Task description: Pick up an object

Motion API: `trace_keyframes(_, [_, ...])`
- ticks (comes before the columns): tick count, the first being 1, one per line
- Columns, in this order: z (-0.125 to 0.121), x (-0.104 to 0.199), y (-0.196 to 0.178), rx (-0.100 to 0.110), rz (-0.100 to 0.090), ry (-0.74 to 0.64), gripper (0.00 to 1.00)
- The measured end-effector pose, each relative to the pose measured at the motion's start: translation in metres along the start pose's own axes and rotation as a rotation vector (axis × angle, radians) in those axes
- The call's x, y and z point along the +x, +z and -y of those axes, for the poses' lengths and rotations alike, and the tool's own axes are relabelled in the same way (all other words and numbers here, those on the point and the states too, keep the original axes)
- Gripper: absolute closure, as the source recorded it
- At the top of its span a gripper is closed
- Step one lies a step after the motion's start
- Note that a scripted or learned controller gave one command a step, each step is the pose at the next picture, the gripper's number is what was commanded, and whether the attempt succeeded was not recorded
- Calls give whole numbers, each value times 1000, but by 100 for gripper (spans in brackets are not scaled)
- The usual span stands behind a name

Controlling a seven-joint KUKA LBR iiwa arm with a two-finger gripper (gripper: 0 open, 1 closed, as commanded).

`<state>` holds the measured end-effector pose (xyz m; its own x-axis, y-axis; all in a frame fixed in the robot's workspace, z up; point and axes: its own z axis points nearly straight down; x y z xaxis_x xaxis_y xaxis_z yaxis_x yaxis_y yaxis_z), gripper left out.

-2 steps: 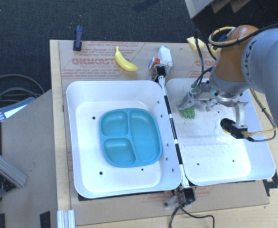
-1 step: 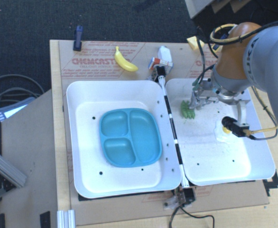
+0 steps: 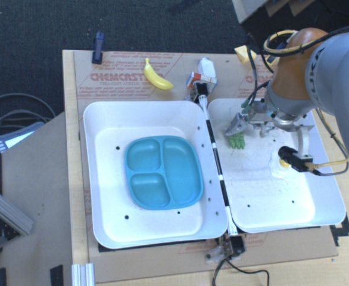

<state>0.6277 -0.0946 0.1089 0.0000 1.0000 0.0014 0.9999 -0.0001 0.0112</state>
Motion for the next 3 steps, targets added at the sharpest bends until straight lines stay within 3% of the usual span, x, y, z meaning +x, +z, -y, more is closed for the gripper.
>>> trace_keyframes(1, [-3,1,25,12,1,-1,0])
trace_keyframes(2, [-4,1,14,8,2,-1,100])
trace_keyframes(3, [61,60,-77,12,0,-1,100])
